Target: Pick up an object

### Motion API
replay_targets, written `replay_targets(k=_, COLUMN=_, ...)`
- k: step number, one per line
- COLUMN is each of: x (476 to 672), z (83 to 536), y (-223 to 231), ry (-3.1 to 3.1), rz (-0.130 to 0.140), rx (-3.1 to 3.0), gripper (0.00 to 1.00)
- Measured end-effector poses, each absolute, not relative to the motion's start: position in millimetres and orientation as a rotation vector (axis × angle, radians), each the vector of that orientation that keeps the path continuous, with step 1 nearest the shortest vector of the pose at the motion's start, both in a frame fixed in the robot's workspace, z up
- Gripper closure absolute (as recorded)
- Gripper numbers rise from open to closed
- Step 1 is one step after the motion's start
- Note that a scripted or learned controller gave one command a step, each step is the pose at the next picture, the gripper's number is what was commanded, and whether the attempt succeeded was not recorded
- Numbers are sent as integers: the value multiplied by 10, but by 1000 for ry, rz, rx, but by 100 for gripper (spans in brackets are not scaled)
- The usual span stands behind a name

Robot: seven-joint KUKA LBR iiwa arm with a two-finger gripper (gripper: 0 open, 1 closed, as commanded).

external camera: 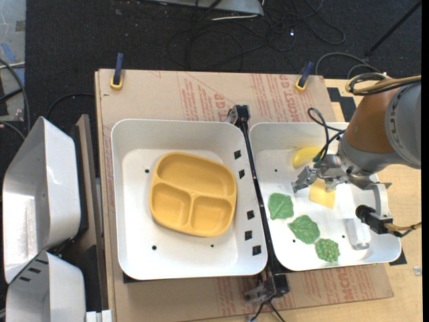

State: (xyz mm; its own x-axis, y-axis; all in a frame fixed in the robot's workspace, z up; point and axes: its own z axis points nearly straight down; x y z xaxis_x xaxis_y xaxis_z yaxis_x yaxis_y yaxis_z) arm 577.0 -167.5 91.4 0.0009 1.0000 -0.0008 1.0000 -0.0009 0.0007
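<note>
2 white bins side by side in the camera view; left bin carries a yellow divided tray, right bin carries the loose items. Gripper sits low in the right bin, arm reaching in from the right, orange band above the wrist. Whether the tool is open or closed cannot be told from this angle, and nothing visibly sits in it. Likely targets: yellow block just below the gripper, possibly touching it, and a yellow rounded piece just above it. 3 green pieces lie further down: leaf, second leaf, bumpy green cluster near the front wall. A pale cylinder rests at the right.

Risks, as a judgement: gripper sits between the 2 yellow items, so a close may catch neither or shove the block sideways; the block looks slanted, so it could slip out on lift; the leaves look flat and hard to pinch
</note>
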Motion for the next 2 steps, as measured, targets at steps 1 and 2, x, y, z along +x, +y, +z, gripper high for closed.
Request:
replay_targets(k=1, x=5783, z=1045, y=-1683, ry=2215, rz=3, rx=2218, gripper=100)
replay_targets(k=2, x=5727, z=1494, y=-1670, ry=2217, rz=3, rx=2220, gripper=100)
